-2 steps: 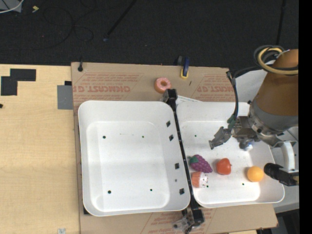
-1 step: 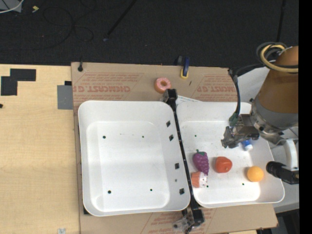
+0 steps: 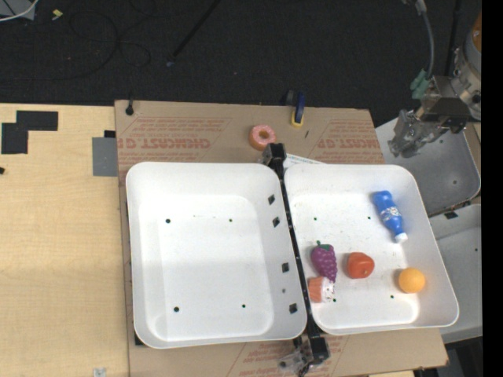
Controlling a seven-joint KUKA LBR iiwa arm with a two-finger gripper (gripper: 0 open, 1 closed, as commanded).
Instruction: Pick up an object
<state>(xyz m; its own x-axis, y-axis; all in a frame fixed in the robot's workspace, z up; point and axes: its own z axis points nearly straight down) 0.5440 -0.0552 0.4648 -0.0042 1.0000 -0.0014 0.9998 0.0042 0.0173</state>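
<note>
Dark floor with loose cables fills the top of the frame; below it a light wood bench with a brown cardboard sheet [image 3: 330,132] under two white bins. Left bin [image 3: 149,289] sits centre-left, right bin [image 3: 428,289] centre-right, joined along a black clamp strip [image 3: 284,242].

Gripper [image 3: 409,136] hangs at the upper right, outside the right bin and above its far corner — the arm is mostly cut off by the frame edge, and the fingers are too dark and small to read, so I cannot tell their state.

In the right bin:
- blue bottle [image 3: 388,213], upper right area, lying flat, long axis near vertical in frame, white cap toward lower right
- purple grapes [image 3: 324,261], beside the divider, long axis roughly vertical
- red object [image 3: 360,265], just right of the grapes
- orange ball [image 3: 411,280], lower right
- small orange-and-white piece [image 3: 319,290], under the grapes, shape unclear

Pink ring [image 3: 262,137] lies on the cardboard above the bins.
</note>
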